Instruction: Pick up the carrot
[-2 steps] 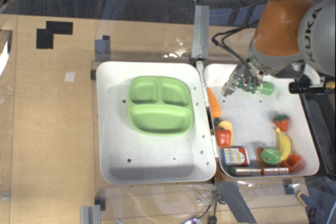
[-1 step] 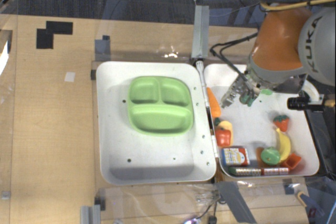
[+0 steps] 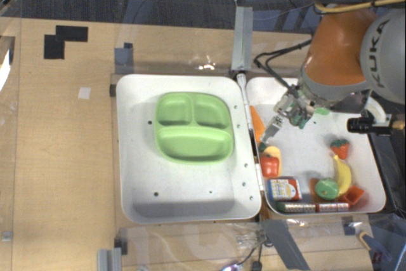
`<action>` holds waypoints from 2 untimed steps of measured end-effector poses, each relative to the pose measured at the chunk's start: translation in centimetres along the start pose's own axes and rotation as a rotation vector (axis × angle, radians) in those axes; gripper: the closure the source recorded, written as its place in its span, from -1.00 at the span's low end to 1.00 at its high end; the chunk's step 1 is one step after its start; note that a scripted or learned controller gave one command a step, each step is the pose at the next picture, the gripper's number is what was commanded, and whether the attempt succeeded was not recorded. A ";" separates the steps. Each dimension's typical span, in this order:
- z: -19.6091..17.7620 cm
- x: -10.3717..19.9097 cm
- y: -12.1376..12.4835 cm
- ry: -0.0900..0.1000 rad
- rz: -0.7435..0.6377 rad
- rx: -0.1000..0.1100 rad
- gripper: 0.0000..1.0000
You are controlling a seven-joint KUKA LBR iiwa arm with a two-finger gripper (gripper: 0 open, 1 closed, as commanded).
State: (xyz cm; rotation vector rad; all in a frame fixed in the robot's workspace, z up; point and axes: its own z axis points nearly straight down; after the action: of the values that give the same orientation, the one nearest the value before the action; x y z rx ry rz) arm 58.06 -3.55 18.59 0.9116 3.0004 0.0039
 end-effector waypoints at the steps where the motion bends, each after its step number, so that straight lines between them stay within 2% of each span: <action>1: 0.0 -1.6 -0.2 -0.002 0.001 -0.001 -1.00; 2: 6.5 -4.0 -3.0 -0.001 -0.271 0.000 -1.00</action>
State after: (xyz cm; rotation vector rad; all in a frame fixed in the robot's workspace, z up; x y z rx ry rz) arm 59.74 -8.22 12.08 0.4973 3.0953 0.0021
